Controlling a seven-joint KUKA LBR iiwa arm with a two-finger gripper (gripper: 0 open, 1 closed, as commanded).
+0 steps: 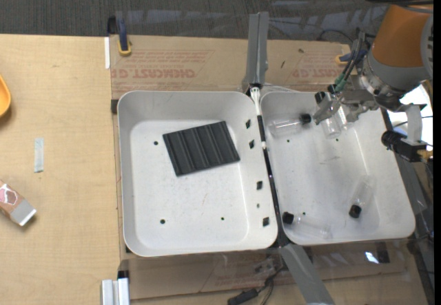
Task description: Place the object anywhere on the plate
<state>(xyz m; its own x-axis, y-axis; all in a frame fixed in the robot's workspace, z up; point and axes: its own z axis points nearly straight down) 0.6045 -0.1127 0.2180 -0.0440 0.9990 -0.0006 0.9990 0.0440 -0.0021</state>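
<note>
Camera view: clear bottles (286, 124) beside pincer (329, 116).

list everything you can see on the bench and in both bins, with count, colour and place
white bins: 2, white, side by side mid-bench
ridged plate: 1, dark grey, flat in the left bin
clear bottles: 3, transparent with black caps, in the right bin, one at the back left, two near the front
small strip: 1, pale grey, on the wooden bench at left
orange object: 1, orange, cut off at the left edge
arm: 1, grey and orange, at right
gripper: 1, metallic, over the right bin's back
</note>
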